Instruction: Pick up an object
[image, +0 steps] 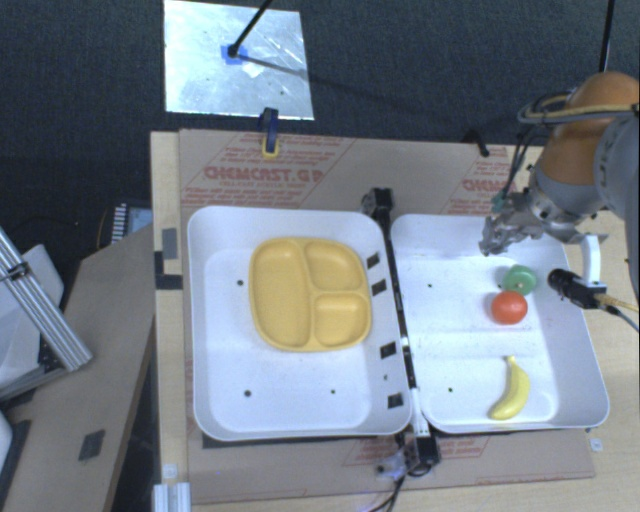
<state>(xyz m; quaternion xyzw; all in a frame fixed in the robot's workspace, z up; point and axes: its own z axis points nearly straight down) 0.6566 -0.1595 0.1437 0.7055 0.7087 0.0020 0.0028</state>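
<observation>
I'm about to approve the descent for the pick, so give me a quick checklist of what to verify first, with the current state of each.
1. Gripper above the right white bin: ok, it hangs over the far part of that bin.
2. Gripper lined up over a target: not ok, the small green round object lies nearer the camera than the gripper.
3. Target free of neighbours: not ok, the red tomato-like ball sits right against the green one.
4. Alternative target: ok, the yellow plastic banana lies alone.
5. Gripper carrying nothing: cannot tell.
6. Yellow divided plate out of the way: ok, it lies in the left white bin.
</observation>
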